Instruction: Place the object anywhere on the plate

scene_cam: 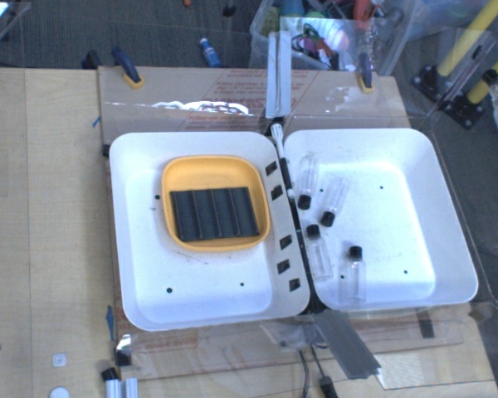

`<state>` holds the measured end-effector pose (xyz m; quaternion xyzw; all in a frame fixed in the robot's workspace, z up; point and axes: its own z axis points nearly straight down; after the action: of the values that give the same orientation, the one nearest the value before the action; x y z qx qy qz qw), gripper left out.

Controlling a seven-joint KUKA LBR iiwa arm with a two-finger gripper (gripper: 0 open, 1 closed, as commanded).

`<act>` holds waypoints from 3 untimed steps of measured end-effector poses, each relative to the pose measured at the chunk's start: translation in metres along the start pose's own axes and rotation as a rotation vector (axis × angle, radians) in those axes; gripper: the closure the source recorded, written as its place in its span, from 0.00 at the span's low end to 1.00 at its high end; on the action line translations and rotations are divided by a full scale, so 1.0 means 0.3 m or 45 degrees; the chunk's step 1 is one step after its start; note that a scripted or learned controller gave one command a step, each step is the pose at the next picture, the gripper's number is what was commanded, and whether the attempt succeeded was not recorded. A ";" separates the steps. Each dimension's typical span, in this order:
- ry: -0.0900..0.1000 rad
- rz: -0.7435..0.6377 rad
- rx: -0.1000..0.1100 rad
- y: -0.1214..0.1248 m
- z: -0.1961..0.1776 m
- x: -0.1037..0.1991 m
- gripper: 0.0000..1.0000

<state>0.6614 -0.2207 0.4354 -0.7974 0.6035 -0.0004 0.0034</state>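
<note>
A yellow, rounded-square plate (212, 166) sits in the left white bin (199, 301), a little above its middle. On the plate lies a dark grey ridged block (214, 212), flat and covering most of the plate's floor. The right white bin (415, 222) holds several small clear vials with black caps along its left side: one near the divider (305, 179), one beside it (335, 197), one lower down (320, 257) and one toward the front (352, 279).
The two bins meet at a raised seam with black tabs (282, 214). A clear tub of colourful items (349, 15) stands behind the bench. A grey metal plate (344, 342) juts out at the front edge.
</note>
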 end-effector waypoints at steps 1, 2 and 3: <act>-0.005 -0.368 -0.009 -0.005 0.092 -0.038 1.00; -0.001 -0.765 -0.005 0.024 0.113 -0.059 1.00; -0.001 -1.184 -0.002 0.138 0.002 -0.062 1.00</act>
<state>0.6166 -0.2141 0.4346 -0.9833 0.1819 -0.0012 0.0024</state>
